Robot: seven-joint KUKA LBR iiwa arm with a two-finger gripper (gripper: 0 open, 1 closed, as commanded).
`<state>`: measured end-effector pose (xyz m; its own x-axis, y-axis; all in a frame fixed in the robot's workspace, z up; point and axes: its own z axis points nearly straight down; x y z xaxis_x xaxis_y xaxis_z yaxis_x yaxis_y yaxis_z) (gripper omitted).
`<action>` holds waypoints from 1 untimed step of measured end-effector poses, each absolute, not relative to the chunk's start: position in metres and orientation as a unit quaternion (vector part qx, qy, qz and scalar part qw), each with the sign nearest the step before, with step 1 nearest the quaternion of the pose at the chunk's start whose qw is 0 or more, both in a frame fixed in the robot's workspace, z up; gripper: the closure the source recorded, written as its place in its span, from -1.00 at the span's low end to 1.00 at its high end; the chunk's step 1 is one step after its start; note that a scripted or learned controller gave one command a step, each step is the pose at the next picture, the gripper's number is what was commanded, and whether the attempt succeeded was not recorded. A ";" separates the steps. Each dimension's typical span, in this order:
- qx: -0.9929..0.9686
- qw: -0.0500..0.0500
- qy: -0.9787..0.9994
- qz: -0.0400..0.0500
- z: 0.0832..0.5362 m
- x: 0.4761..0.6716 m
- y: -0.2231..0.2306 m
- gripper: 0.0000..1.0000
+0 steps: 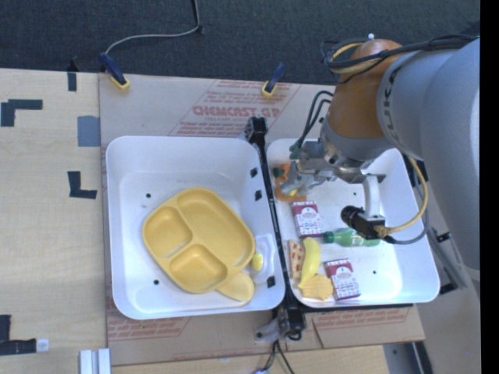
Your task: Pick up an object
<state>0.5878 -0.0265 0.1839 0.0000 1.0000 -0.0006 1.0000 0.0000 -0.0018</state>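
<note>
My gripper (302, 176) hangs low over the far left corner of the right bin (413, 275), below the orange wrist band. Right beside it, against the bin's left wall, lies a small orange and green object (282, 174), partly hidden by the gripper. Nothing can be made out held in the gripper. Just in front of it lies a red and white carton (309, 218). Further forward are a green bottle (348, 238), a yellow banana (310, 257) and a second red carton (341, 279).
The left bin (129, 209) holds a yellow divided plate (199, 240), a small yellow ball (257, 262) and a yellow piece (238, 287). A black divider (265, 178) separates the bins. A black cable fitting (365, 223) hangs off the wrist above the bottle.
</note>
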 end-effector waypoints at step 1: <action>-0.707 0.000 -0.707 0.001 0.184 0.588 -0.027 -1.00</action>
<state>0.5879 -0.0265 0.1839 0.0000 1.0000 -0.0005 1.0000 0.0000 -0.0018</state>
